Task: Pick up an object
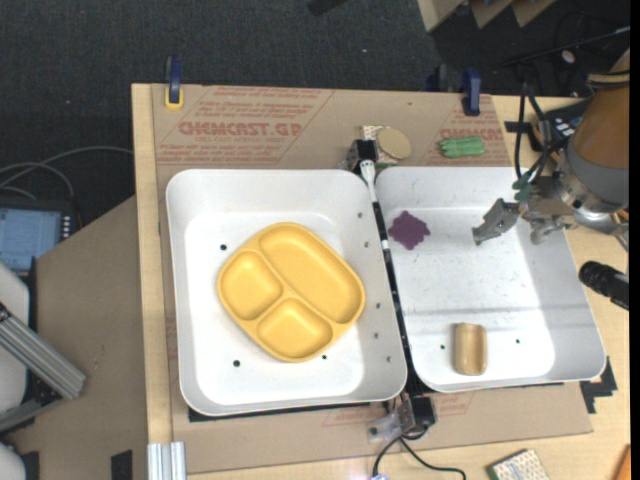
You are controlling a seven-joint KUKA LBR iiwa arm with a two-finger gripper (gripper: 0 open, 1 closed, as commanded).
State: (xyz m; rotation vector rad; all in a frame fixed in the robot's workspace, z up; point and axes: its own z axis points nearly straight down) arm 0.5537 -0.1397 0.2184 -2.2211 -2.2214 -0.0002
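A purple crumpled object [408,230] lies at the back left of the right bin [560,318]. A tan cylinder-shaped object [469,348] rests near that bin's front wall. My gripper [516,228] hovers over the bin's back right part, to the right of the purple object and apart from it. Its fingers [490,223] are spread open with nothing between them. The tan object lies well in front of the gripper.
A yellow divided plate [290,290] takes up the middle of the left bin [200,218]. A green object [461,147] and a tan disc [393,145] sit on the board behind the bins. Blue clamps [174,80] hold the board's back edge.
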